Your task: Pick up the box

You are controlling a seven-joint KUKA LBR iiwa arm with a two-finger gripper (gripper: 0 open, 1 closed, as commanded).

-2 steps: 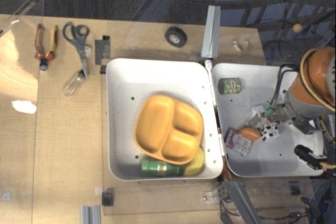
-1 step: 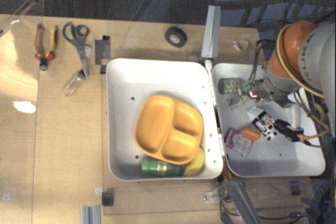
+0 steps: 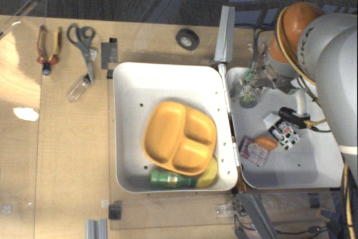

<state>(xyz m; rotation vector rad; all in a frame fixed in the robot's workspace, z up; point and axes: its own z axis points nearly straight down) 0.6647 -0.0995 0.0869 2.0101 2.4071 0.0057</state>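
Two bins: shallow white plastic with rounded corners; the left bin [image 3: 134, 98] touches the right bin [image 3: 313, 172] on the wooden desk [image 3: 56, 165].
Box [image 3: 253, 153]: small, flat, pinkish-purple card, in the right bin near its lower-left corner, skewed to the walls; long axis unclear.
Hand [image 3: 248, 89]: over the right bin's upper-left corner, well apart from the box; grip cannot be told.
Left of the right bin: glossy yellow divided tray [image 3: 180, 144], green can [image 3: 168, 178] on its side.

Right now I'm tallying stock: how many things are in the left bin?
3: yellow tray mid-bin, green bottle at its near edge, yellow-green thing right of the bottle. The tray may hide more.
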